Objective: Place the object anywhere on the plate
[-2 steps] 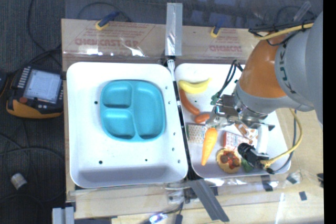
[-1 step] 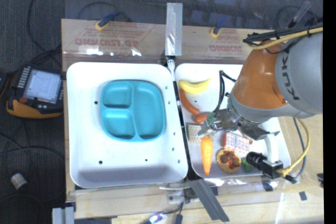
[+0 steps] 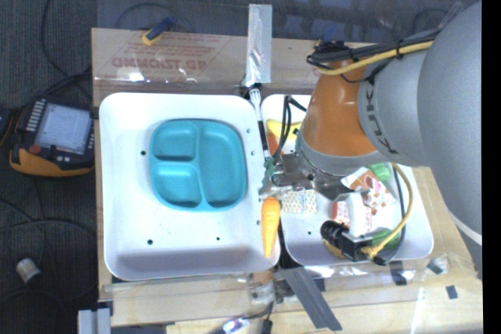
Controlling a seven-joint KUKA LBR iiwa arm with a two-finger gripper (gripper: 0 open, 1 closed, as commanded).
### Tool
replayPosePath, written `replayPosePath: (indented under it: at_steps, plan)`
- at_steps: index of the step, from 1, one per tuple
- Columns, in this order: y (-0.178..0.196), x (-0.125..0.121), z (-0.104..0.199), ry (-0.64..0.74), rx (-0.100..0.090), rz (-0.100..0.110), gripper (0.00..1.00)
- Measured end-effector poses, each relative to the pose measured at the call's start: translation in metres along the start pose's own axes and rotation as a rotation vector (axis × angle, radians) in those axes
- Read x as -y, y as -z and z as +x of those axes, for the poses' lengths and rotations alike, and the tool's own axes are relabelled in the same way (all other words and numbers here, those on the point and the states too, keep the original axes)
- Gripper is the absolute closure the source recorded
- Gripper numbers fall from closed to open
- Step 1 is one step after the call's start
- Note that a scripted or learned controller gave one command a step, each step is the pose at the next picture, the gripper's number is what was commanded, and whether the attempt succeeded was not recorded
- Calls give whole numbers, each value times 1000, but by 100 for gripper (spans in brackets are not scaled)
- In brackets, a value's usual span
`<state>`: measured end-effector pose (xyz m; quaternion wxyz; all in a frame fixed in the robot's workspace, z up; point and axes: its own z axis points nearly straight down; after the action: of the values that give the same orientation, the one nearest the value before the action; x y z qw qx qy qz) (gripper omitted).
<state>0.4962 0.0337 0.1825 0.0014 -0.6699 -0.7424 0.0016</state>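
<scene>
A teal plate with three compartments lies in the middle of the left bin. An orange carrot lies lengthwise along the wall between the two bins, near the front. My gripper hangs over the left side of the right bin, just behind the carrot, and the orange wrist above hides most of it. I see nothing held in it. The plate has nothing on it.
The right bin holds a white patterned item beside the carrot, a yellow thing at the back left, a colourful packet and a green thing. The arm covers much of this bin.
</scene>
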Motion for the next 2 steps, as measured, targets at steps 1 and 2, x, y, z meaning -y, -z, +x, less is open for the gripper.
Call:
replayPosePath:
  at_steps: [1, 2]
  plan:
    - [0, -31, 62, 80, 1, 1, 100]
    - [9, -56, 149, 24, 3, 0, 100]
